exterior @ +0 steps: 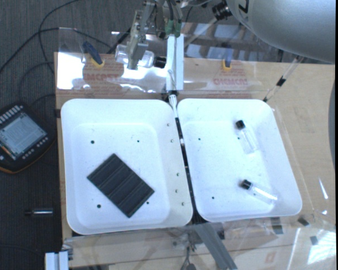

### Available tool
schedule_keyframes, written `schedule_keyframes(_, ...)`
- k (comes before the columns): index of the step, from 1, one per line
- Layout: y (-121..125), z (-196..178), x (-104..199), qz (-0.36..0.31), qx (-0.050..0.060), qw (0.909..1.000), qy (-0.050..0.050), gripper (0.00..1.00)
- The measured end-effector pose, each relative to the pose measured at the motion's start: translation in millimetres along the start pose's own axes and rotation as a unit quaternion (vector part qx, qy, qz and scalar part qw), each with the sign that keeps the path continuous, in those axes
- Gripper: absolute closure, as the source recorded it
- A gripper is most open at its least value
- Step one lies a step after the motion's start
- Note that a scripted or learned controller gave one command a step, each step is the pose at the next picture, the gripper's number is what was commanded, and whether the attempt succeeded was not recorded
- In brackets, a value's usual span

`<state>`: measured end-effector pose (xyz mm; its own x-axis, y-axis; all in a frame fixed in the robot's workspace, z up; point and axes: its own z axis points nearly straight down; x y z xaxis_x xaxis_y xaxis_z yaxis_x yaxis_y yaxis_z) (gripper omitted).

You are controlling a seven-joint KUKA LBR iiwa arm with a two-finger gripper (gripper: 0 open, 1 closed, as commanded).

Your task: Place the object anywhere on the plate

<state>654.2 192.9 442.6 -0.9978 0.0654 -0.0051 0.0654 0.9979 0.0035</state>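
Observation:
A dark ribbed rectangular plate (121, 184) lies tilted on the floor of the left bin (73, 122), toward its front. Two clear vials with black caps lie in the right bin (281, 151): one vial (245, 135) near the back right, the other vial (258, 190) near the front right. My gripper (155, 52) hangs high above the back edge of the bench, over the seam between the bins and well away from the plate and both vials. A shiny clear shape with a dark end (142, 58) shows at the gripper; whether it is held is unclear.
A black divider strip (181, 151) runs between the bins. A teach pendant (17, 136) lies on the dark floor at left. Cables run along the back, and blue and orange clips (93, 52) sit on the bench's rear edge.

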Motion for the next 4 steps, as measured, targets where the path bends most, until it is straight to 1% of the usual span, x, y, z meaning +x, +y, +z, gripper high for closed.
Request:
schedule_keyframes(1, 36.1, 8.9, -6.8, -0.302, -0.001, 0.9533, 0.001, 1.0)
schedule_keyframes(2, 42.1, 9.1, -12.2, -0.566, -0.002, 0.8246, 0.001, 1.0)
schedule_keyframes(3, -1.1, 8.2, 141.2, -0.597, -0.001, 0.8023, 0.003, 1.0)
schedule_keyframes(4, 21.5, 213.1, 173.5, -0.683, -0.002, 0.7307, 0.004, 1.0)
